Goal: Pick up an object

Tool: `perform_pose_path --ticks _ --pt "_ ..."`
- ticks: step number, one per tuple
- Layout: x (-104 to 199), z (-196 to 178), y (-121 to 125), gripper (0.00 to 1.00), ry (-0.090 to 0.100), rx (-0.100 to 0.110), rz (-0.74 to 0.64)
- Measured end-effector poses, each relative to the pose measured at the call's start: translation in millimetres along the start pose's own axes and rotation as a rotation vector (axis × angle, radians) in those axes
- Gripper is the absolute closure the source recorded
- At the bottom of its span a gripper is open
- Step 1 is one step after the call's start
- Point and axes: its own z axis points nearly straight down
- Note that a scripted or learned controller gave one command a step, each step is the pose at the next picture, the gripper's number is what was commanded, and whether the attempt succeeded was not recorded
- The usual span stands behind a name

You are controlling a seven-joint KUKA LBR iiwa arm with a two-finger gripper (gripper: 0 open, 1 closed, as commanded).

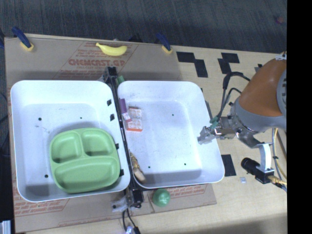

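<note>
A green ball lay on the surface just below the bins. A green divided tray sat in the left bin. A small packet lay in the right bin. The pincer hovered over that bin's right rim; whether it was clenched could not be told. A banana lay beyond.

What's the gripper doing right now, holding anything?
Gripper: at the right bin's right rim, nothing seen between its fingers; open or shut cannot be told.

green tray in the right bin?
No. The green tray lies in the left bin; the right bin holds a small packet.
</note>
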Motion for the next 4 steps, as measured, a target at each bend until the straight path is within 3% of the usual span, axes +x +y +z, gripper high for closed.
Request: perform_pose_path --ticks 1,2,3,4 --pt "0.7 122.5 -4.0 1.00 0.001 -0.001 -0.001" --pt "93.3 117.6 31.9 1.00 0.001 0.000 -0.004" --pt "47.3 31.0 -1.5 1.00 0.000 -0.003 0.001" --pt "47.6 31.2 -1.5 0.00 0.000 -0.002 0.001"
